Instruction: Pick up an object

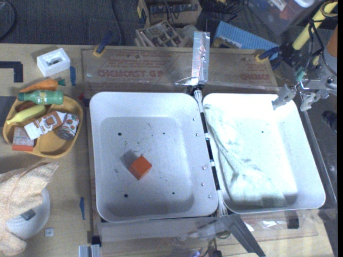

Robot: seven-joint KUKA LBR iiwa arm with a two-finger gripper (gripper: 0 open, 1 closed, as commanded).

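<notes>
Two shallow white bins sit side by side on a wooden table (64, 208), seen from above at a slant. The left bin (102, 116) holds a single small orange block (141, 167), lying a little left of the bin's centre and toward the near side, with a grey shadow-like patch just beside it on its far-left edge. The right bin (316, 186) shows a bright, streaked floor with no clear object on it.

The gripper (295, 98) hangs over the far right corner of the right bin — well apart from the block, with the divider between the bins and most of both floors lying between them. Its two fingers look spread apart, with nothing between them, so the pick appears not yet begun.

Off to the left of the bins, a yellow bowl (10, 135) holds toy food and a green bottle, and a pale cloth lies near it; none of this seems to matter for the pick.

To do the step well, the arm would likely need to travel left and nearer, keeping high enough to clear the raised rim between the bins, then stop directly above the block. The block lies turned at an angle to the bin walls, so rotating the wrist to meet two flat faces — not its corners — should give a surer hold. Open floor around it leaves room to descend.
</notes>
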